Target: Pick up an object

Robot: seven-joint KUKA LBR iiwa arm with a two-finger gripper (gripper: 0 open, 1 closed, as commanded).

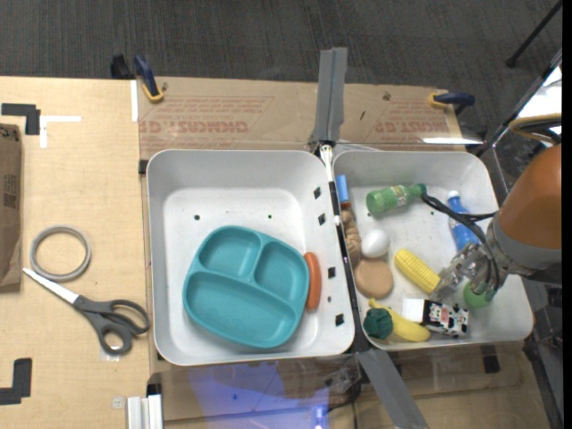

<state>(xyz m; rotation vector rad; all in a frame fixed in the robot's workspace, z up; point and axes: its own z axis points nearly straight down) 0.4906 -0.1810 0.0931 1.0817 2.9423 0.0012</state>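
While the arm (536, 213) reaches in from the right over the right bin (487, 172), its gripper (469, 280) hangs low near that bin's front right corner. Whether anything sits between the gripper's parts, or how wide they stand, I cannot tell; the metal there is a blurred tangle against the white floor. A small green object (478, 298) lies just beneath or against it, and a black-and-white patterned box (447, 317) rests just in front. Beside the gripper on its left lies a yellow corn cob (416, 269), tilted. A green bottle (393, 198) lies on its side toward the back of the bin, a blue item (460, 226) near the arm. Along the dividing wall sit a white egg (374, 243), a tan round piece (374, 280), and, at the front, a green ball (378, 323) touching a yellow banana (409, 331).

The left bin (179, 181) holds a teal divided plate (246, 284) with an orange piece (313, 280) at its right rim. On the counter (71, 186) to the left lie scissors (94, 311) and a roll of tape (60, 251).
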